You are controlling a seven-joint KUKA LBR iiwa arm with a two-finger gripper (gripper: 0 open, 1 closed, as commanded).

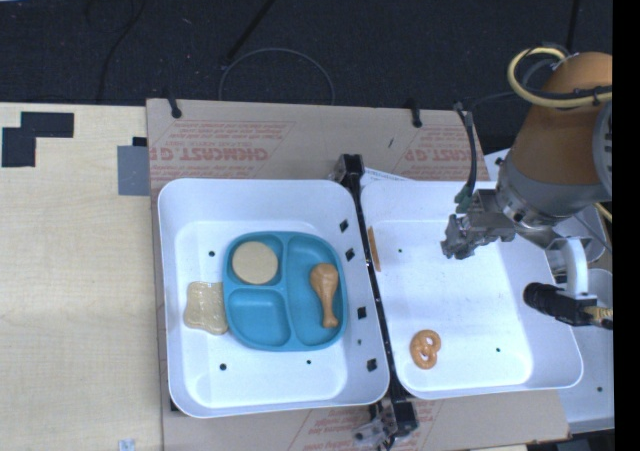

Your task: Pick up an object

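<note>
A: Pale table and dark floor behind; the two white bins are seen side by side. Where is the gripper (460, 241) placed?

B: Over the right bin (500, 364), toward its twelve o'clock side. Whether it is spread or closed cannot be told. Nothing is seen held.

A: And the nearest object?

B: A pretzel (426, 349), lying toward seven o'clock from the gripper, well apart, near the bin's six o'clock wall.

A: Further out?

B: In the left bin (190, 239), a blue tray (275, 324) carries a round cookie (254, 262) and a drumstick (326, 292); a cracker (206, 307) is set at its nine o'clock edge.

A: The risk?

B: A descent from here would likely be closed on bare floor. The flat pretzel could be pushed aside or missed.
</note>
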